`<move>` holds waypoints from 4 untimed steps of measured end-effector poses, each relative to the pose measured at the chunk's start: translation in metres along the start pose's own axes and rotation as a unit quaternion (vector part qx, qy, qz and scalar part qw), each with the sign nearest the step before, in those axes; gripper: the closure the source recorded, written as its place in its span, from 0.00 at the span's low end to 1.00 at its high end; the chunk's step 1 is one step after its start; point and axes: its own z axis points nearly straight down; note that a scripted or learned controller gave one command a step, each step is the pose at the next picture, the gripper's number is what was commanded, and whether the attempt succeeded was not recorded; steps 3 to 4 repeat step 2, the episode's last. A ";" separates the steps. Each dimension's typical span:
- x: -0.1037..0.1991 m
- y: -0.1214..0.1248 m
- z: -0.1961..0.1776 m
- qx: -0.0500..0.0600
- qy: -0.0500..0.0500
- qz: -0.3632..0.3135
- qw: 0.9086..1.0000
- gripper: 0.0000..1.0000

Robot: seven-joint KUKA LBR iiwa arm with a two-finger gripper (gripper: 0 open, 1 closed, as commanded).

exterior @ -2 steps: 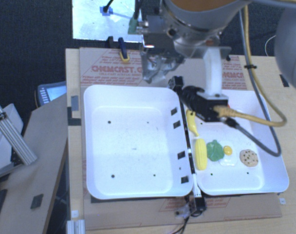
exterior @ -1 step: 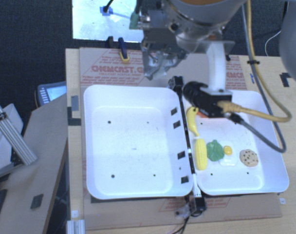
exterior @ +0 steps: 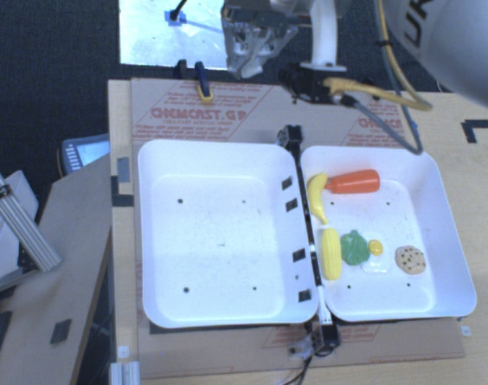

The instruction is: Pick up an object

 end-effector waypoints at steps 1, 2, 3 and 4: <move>0.001 -0.009 0.095 0.004 -0.001 -0.001 1.000 1.00; 0.001 -0.047 -0.010 -0.004 0.003 -0.004 1.000 1.00; 0.001 -0.047 -0.010 -0.004 0.003 -0.004 1.000 1.00; 0.001 -0.047 -0.010 -0.004 0.003 -0.004 1.000 1.00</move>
